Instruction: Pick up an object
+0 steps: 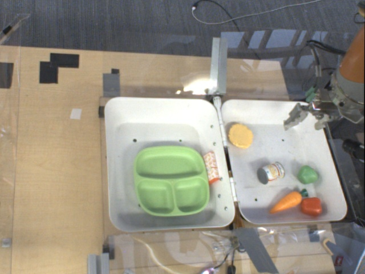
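- Green divided tray [171, 180] sits in the left bin [120, 153], a small orange-and-white packet [211, 167] touching its right edge.
- In the right bin [268, 147]: a yellow disc [240, 136], a small tin [271, 172] on its side, an orange carrot [287, 201], a green piece [308, 174], a red piece [311, 206].
- The pincer [297, 116] hangs over the bin's upper right, released, grasping nothing; by my reckoning this is the approach, and next it must pick 1 target and descend.
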Action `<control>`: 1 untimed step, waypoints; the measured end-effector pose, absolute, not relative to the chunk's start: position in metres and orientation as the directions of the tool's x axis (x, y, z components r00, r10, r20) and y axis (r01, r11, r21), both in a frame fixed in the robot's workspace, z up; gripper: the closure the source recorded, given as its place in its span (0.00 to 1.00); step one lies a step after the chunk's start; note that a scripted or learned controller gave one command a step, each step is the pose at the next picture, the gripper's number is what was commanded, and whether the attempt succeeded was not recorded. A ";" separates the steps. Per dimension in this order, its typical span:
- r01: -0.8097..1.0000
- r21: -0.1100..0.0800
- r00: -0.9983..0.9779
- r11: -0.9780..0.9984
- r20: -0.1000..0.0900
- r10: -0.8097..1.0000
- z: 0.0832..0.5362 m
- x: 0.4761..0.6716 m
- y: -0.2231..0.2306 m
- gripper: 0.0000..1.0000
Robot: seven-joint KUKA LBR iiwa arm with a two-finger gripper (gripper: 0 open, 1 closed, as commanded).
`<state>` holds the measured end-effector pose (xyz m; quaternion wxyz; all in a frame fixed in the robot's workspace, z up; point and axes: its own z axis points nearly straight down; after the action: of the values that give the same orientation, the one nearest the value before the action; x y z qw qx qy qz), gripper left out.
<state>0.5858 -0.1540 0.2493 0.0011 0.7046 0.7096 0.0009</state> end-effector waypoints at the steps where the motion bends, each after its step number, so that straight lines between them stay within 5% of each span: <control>1: 0.993 0.002 -0.115 0.115 0.000 0.993 0.128 0.555 -0.123 0.00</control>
<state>0.5546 -0.1226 0.1278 0.0005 0.6653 0.7465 0.0006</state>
